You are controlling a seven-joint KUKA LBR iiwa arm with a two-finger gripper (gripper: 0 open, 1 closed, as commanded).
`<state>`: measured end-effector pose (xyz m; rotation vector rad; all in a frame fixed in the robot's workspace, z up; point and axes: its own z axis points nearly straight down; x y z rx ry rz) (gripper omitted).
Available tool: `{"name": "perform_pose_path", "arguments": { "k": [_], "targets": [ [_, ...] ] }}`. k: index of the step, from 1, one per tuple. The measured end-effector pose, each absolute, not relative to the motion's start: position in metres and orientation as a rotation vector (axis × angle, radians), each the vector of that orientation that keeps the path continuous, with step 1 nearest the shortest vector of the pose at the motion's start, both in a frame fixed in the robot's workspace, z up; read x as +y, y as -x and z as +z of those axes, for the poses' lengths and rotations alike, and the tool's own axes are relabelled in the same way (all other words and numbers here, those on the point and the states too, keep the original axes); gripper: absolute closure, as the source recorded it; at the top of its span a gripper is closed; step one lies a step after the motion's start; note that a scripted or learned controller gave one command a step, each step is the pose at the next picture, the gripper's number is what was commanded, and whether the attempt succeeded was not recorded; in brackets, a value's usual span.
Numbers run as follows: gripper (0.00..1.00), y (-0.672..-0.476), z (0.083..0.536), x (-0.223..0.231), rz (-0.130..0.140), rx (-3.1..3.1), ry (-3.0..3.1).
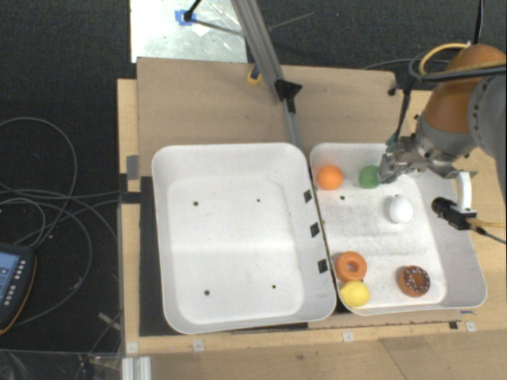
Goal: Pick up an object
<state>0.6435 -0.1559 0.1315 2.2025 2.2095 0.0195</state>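
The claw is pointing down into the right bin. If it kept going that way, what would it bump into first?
Probably the green ball. The claw sits right beside it at the far end of the right bin, though height is hard to judge from this slanted view, so it might meet the bin floor instead.

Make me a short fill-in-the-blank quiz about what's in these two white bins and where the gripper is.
1. The gripper is right beside the ____ ball.
2. All the objects lie in the ____ bin.
3. The chocolate donut sits near that bin's ____ edge.
4. The yellow ball touches the ____ ring.

Missing words: green; right; front; orange
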Motion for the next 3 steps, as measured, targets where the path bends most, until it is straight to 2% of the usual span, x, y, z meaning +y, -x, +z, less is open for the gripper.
{"name": "perform_pose_path", "arguments": {
  "k": [1,2,3],
  "targets": [
    [1.00,-0.645,0.176,-0.156,0.006,2.222,-2.213],
    [1.00,-0.647,0.227,-0.156,0.007,2.222,-2.210],
    [1.00,-0.633,0.220,-0.111,0.002,2.232,-2.212]
  ]
}}
